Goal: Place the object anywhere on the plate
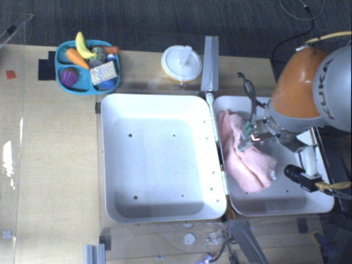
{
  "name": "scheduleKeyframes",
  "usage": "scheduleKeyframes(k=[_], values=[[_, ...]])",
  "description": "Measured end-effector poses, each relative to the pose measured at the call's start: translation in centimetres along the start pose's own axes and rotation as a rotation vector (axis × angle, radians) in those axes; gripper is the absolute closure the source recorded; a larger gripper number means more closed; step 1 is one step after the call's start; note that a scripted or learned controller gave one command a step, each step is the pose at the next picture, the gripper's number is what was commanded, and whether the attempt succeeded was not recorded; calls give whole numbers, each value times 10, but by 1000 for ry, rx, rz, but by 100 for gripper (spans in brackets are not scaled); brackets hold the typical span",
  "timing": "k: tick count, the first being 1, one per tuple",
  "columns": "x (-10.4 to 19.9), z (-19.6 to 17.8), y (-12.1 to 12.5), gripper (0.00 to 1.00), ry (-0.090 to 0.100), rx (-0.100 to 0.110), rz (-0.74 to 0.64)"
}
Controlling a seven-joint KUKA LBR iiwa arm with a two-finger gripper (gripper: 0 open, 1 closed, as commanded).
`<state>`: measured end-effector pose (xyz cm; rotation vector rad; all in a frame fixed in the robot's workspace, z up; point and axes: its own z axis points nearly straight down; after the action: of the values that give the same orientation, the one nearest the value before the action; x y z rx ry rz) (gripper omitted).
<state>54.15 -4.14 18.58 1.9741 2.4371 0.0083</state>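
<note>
Over right bin (286,202), fingers (248,130) touch pink cloth (245,158)

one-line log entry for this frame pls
arm: over right bin | hand: at pink cloth | cloth: crumpled in right bin | grasp: unclear | left bin: no cloth

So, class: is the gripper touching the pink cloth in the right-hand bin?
Cannot tell. In the camera view the gripper sits over the pink cloth, overlapping it, but the downward slant hides whether there is contact or a gap.
</note>
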Motion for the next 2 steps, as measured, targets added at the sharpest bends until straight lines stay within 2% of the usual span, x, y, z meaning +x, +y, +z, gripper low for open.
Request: scheduleKeyframes(k=[1,2], values=[[1,-40,3,100,-2,0,-6],[58,-41,21,100,0,2,-409]])
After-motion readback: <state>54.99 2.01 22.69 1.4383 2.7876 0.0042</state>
